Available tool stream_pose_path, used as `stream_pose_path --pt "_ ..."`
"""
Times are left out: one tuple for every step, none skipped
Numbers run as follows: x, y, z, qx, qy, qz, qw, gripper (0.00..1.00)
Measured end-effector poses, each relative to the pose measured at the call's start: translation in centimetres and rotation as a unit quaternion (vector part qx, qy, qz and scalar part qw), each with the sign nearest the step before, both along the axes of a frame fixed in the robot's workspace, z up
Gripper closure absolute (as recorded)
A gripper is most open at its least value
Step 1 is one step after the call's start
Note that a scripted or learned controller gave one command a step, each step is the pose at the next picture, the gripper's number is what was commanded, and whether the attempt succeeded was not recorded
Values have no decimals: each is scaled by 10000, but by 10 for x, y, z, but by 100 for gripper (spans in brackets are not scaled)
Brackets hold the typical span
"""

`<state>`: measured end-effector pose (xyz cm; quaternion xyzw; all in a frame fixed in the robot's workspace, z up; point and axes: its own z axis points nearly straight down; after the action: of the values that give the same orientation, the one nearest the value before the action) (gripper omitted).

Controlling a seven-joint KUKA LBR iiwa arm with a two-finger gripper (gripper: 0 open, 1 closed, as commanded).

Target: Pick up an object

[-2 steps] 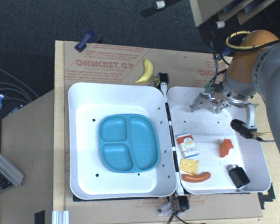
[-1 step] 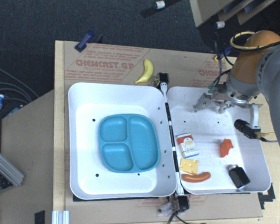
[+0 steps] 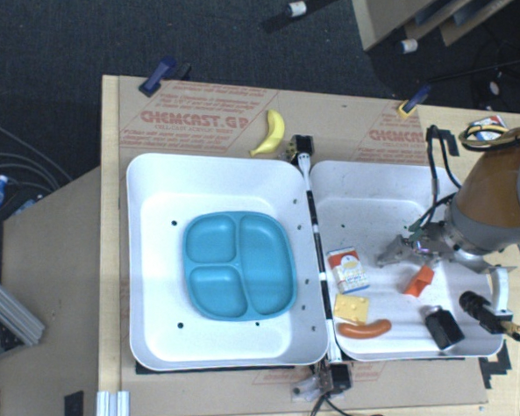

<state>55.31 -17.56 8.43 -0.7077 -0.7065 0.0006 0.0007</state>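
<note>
Robot gripper (image 3: 396, 252) hovers over right bin (image 3: 375, 188)
Finger state cannot be told; an orange block (image 3: 420, 281) lies just beside.

Table (image 3: 204, 111): brown board with red lettering. Two white bins side by side on it, left bin (image 3: 156, 188), right bin (image 3: 367, 178), rims touching. Yellow banana (image 3: 271, 133) on board behind left bin. Blue clamp (image 3: 156, 77) at far-left edge.

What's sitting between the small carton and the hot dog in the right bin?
In the camera view, the yellow cheese slice lies between the small carton and the hot dog.
</note>
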Motion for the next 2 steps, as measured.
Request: stream_pose_path --pt "52 9 1 0 -13 12 10000 0" --pt "52 9 11 -3 -21 8 10000 100"
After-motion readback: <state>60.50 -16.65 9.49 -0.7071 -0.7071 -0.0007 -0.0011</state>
